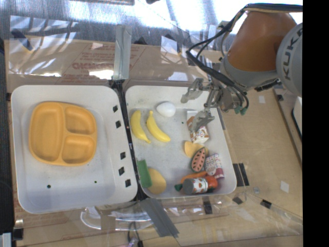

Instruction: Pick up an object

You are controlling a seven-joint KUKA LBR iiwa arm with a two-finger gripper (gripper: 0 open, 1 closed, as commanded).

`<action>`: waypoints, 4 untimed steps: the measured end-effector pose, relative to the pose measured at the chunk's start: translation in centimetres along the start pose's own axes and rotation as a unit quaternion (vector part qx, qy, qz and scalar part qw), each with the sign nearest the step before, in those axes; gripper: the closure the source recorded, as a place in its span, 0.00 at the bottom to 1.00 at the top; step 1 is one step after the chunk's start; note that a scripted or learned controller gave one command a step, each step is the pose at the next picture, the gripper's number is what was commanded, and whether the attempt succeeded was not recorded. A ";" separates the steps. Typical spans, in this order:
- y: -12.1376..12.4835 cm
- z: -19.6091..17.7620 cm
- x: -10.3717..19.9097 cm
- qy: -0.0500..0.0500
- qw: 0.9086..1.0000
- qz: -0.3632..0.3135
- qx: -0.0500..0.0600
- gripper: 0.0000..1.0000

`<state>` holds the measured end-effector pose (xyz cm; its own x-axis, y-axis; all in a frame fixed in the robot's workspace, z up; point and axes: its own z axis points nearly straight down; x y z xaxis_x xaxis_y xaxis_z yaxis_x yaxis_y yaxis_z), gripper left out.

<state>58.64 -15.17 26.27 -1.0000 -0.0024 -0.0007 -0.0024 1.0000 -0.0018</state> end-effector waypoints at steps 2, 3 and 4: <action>5.2 17.1 -1.9 0.002 0.994 0.113 -0.002 0.00; 5.3 16.1 -2.0 0.001 0.994 0.109 -0.001 1.00; -1.9 0.6 -5.6 -0.004 0.999 0.032 0.001 1.00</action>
<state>64.21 -17.06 25.68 -0.9980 0.0625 -0.0098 0.0625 0.9980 -0.0028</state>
